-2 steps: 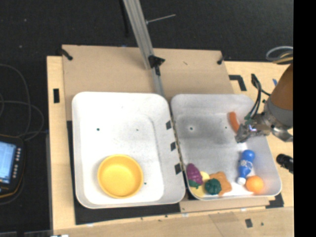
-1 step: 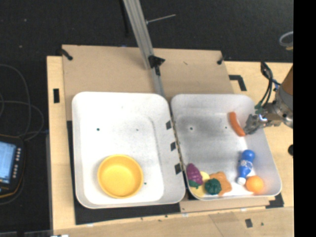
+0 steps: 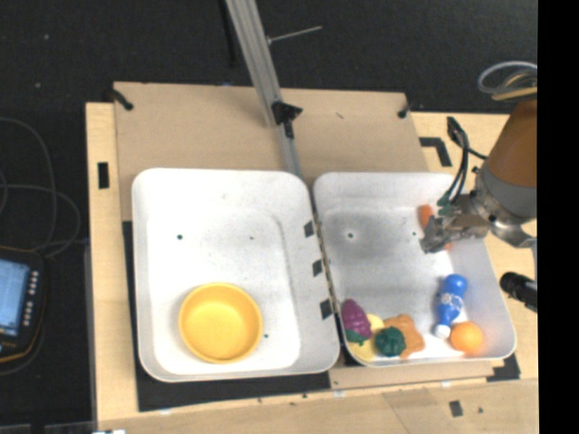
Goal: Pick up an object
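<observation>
Bottle, blue and white, looks like the likeliest pick: it lies in the right bin toward its near right corner, close under the gripper on the near side and a little to the right. Its long axis runs roughly far to near with a slight tilt, the blue cap end pointing far toward the gripper and the white base near. An orange ball sits just beside its near end, touching or almost so.

Further left along the near wall lie a green piece, an orange piece and a purple piece, bunched over something yellow. A small orange object sits just left of the gripper.

How the gripper is set I cannot tell; it is a blurred grey mass low over the bin floor. By my judgement, the grasp should close across the bottle's width, left to right. The left bin holds a yellow bowl, well apart.
</observation>
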{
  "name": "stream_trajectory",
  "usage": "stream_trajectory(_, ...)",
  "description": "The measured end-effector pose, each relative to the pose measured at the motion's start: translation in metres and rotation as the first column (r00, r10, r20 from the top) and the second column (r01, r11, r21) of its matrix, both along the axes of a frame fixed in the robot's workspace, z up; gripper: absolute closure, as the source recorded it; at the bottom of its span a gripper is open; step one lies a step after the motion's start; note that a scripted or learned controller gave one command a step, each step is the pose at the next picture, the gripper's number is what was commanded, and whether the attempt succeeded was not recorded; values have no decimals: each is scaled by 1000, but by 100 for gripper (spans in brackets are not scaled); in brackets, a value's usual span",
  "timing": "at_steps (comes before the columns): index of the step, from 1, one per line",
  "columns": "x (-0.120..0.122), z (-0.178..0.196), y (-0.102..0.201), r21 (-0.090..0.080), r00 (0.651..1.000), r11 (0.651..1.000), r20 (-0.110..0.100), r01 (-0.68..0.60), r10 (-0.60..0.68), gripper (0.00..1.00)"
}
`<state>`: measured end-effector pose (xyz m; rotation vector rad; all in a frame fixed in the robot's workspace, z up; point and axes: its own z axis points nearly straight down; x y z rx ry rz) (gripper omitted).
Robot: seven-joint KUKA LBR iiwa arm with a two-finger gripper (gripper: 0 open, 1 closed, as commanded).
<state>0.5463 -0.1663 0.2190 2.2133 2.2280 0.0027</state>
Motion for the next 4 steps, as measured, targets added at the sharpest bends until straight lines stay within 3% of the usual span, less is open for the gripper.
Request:
stream_trajectory(2,-2,25,102,1,1000,1000,2,-1,1,100)
stream_trajectory(4,2,11,200,0,1000,1000,-1,0,0,100)
